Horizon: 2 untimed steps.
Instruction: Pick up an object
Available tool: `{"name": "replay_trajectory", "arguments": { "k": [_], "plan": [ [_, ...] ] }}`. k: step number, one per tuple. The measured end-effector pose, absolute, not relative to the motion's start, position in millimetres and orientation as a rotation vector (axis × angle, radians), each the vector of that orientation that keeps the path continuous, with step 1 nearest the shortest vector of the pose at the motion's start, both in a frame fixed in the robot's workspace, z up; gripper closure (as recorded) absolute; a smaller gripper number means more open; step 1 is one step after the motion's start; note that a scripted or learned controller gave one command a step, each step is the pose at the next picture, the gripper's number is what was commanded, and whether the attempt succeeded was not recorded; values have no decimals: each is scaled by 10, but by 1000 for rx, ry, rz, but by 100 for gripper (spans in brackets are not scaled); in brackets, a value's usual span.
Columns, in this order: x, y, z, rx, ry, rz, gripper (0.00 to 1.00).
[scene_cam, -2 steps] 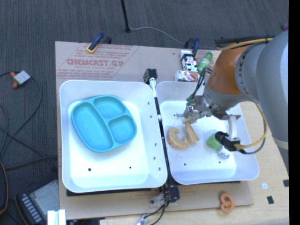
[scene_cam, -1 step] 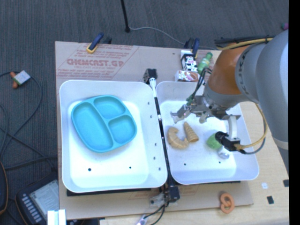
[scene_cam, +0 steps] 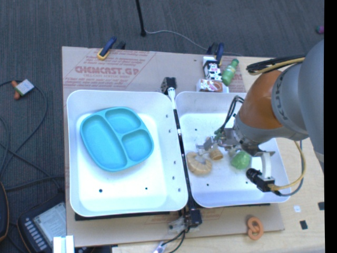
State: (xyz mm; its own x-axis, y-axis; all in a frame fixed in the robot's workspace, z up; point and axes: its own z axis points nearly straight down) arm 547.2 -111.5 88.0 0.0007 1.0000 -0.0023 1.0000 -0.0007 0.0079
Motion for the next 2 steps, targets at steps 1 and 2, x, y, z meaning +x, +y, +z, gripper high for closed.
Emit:
{"name": "replay_trajectory", "arguments": {
  "k": [1,2],
  "plan": [
    [5477,-1127,979,2216,2212,6,100],
    [5943,-266,1853,2217,2224,4,100]
  ]
}}
